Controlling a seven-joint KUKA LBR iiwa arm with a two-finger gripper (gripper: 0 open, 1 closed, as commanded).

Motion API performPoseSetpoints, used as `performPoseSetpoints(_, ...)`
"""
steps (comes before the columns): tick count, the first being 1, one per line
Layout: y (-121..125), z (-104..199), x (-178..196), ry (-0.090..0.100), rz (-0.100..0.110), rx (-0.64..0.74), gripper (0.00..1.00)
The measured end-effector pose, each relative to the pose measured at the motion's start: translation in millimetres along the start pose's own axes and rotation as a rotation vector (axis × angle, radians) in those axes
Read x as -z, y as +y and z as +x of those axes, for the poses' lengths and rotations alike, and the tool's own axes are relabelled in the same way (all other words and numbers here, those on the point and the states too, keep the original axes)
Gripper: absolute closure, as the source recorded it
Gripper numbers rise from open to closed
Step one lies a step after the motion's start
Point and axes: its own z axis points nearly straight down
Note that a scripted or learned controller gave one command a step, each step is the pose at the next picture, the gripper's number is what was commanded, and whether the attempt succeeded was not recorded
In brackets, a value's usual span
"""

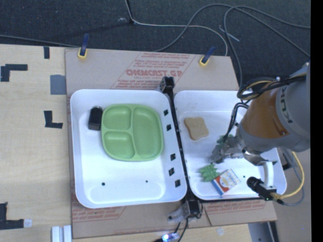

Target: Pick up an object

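In the right bin (202, 99) lie a tan slice of toast (196, 128), a small green leafy toy (207, 172) and a red, white and blue packet (225, 181). My gripper (220, 154) reaches down from the right, just above and to the right of the green toy and below the toast. Its fingers look close together, and nothing shows between them. The orange-banded wrist hides the bin's right part.
The left bin (81, 135) holds a green divided plate (132, 132) and a small black block (95, 118) at the plate's left. A black divider strip (174, 135) runs between the bins. Cables trail across the dark floor behind the bench.
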Motion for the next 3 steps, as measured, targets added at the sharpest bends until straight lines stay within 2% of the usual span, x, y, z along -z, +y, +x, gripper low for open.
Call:
performPoseSetpoints(2, 4, -7, 109, 0.001, -0.003, 0.001, 1.00)
performPoseSetpoints(3, 21, 48, 116, 0.005, 0.002, 0.007, 1.00)
